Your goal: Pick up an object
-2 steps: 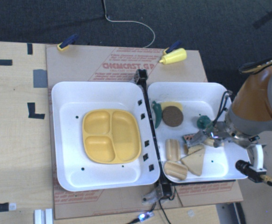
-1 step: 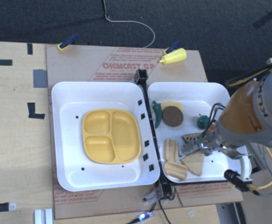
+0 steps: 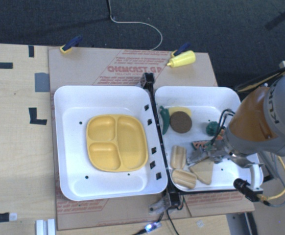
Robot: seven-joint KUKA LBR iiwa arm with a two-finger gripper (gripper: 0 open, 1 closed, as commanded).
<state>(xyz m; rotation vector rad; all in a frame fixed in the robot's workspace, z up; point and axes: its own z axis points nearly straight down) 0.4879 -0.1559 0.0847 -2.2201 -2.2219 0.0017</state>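
i see the gripper (image 3: 197,153) low in the right bin (image 3: 201,93), just above a pale wedge (image 3: 203,172) and beside a tan block (image 3: 178,156). i cannot tell if it grasps anything. a second tan block (image 3: 183,178) lies near the front wall. a brown disc (image 3: 180,122) sits further back. the left bin (image 3: 64,146) holds a yellow divided plate (image 3: 117,142).

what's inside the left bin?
The left bin holds one yellow divided plate with three compartments, nothing visible in them. Whatever lies under the plate is covered. The bin floor around it shows small dark marks.
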